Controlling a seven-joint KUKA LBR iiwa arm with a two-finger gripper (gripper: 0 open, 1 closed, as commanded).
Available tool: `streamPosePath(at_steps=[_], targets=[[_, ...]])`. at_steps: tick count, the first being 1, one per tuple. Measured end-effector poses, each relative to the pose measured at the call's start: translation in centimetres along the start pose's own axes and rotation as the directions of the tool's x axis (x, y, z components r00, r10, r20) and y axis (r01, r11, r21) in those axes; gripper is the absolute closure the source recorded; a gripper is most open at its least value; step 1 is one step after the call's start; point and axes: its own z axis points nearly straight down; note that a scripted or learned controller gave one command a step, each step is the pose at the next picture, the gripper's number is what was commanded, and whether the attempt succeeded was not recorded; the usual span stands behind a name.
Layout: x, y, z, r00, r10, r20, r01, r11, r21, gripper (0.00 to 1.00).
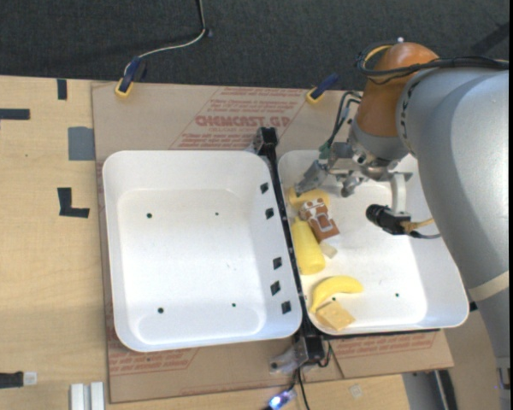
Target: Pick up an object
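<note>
The right bin (410, 301) holds a small pile along its left wall. A brown and white block (320, 215) lies at the back of the pile, partly on a long yellow block (307, 248). A yellow banana (336, 287) and a tan cube (335, 317) sit nearer the front. My gripper (331, 182) hangs over the bin's back left part, just behind the brown block. Its fingers (311, 179) are spread open, with nothing between them.
The left bin (120, 229) stands beside the right one, split from it by a black-clipped divider (278, 229). The grey arm (462, 161) covers the right bin's back right corner. A black cable fitting (385, 218) hangs over the bin floor.
</note>
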Motion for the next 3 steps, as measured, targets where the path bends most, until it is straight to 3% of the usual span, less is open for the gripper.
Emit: streamPosePath(at_steps=[1,2,3], targets=[[0.9,-3.6,-0.5,1.000,-0.004,-0.003,0.004,1.000,-0.003,0.00],[1.0,-3.4,-1.4,1.000,-0.005,-0.003,0.005,1.000,-0.005,1.00],[8.1,0.4,-9.3,1.000,-0.013,-0.004,0.013,1.000,-0.016,1.00]])
